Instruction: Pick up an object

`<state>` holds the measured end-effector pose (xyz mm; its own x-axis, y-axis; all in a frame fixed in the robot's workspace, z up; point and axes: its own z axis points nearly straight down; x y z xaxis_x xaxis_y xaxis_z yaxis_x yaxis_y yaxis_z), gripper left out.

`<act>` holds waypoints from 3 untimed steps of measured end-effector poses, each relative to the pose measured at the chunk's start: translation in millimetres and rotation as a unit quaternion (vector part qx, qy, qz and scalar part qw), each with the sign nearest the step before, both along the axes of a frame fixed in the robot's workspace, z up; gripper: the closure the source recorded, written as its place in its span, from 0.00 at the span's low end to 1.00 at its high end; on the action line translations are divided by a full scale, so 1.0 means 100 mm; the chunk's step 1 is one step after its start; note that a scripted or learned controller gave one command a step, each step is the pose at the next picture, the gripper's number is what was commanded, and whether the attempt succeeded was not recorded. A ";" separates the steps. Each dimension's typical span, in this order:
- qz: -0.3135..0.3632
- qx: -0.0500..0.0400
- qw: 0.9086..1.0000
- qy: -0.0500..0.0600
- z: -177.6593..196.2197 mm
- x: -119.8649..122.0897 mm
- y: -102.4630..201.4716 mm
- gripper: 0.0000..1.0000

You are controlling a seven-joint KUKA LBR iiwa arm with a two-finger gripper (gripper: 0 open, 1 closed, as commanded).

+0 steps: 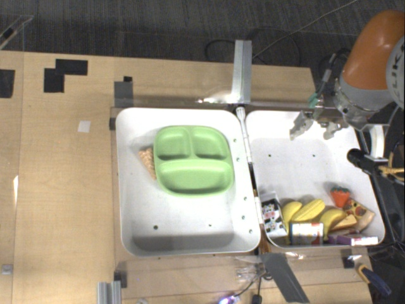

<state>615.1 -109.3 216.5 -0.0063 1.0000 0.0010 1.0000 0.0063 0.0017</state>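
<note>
Yellow bananas (311, 211) lie heaped with other items along the near edge of the right bin (281, 170), well apart from the pincer (314, 129), which hovers empty, fingers spread, over the bin's far edge.

- One fixed camera looks down from above the light wooden bench (57, 189), tilted at a slant, so the far edge and a strip of dark grey carpet floor (158, 11) run along the top of the frame.
- It sits far enough back to take in both shallow white plastic bins whole: the left bin (136, 233) near centre, the right bin (278, 163) just beside it, touching along the middle.
- The grey robot arm with its orange band (373, 49) comes in from the frame's right, near the top corner, cut off by the edge.
</note>
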 end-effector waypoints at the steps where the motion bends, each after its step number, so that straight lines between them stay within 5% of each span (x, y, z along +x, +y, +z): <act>1: 0.000 0.000 1.000 0.000 0.00 0.00 0.00 0.00; 2: 0.079 -0.001 0.997 -0.003 -1.23 -0.77 -0.40 0.00; 3: 0.115 -0.001 0.993 -0.009 -1.26 -0.03 0.16 0.00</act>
<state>612.4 -93.3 90.5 -0.2353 0.9719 -0.0035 0.9717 0.2353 0.0196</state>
